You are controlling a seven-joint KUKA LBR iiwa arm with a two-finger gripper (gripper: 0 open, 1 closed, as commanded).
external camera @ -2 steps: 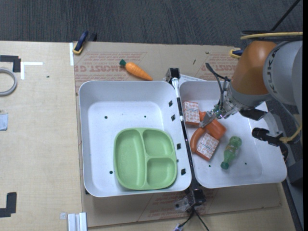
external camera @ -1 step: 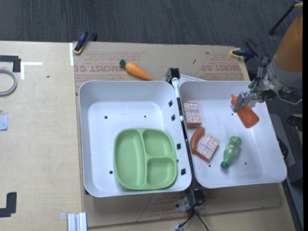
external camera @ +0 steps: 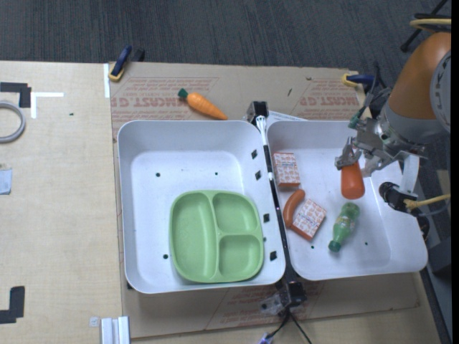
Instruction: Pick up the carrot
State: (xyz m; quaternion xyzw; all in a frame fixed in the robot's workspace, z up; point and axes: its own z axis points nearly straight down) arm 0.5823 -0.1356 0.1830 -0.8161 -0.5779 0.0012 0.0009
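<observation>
Gripper [external camera: 356, 162] is over the right bin [external camera: 401, 253], w/ an orange-red toy [external camera: 352, 181] — sausage or pepper, can't say — pinched between its fingers, hanging from them. Closed on that, as far as I can see. Problem: that's not the carrot.

The carrot [external camera: 203, 104], orange w/ green top, lies outside both bins on the cardboard [external camera: 301, 95] behind the left bin [external camera: 136, 192], near its back rim and well apart from the arm.

Also in the right bin: a small red-white box [external camera: 286, 169], a hot dog [external camera: 292, 206] touching a second box [external camera: 309, 218], and a green bottle [external camera: 343, 226] lying tilted. Left bin holds a green divided plate [external camera: 215, 235].

What could go wrong, imo:
- arm carries off the wrong item — task not done
- if it drops the thing from here, it could land on the bottle and knock it about
- reaching the carrot means crossing both bins; the carrot sits close to the rim, so fingers may clip the bin wall or roll the carrot away
</observation>
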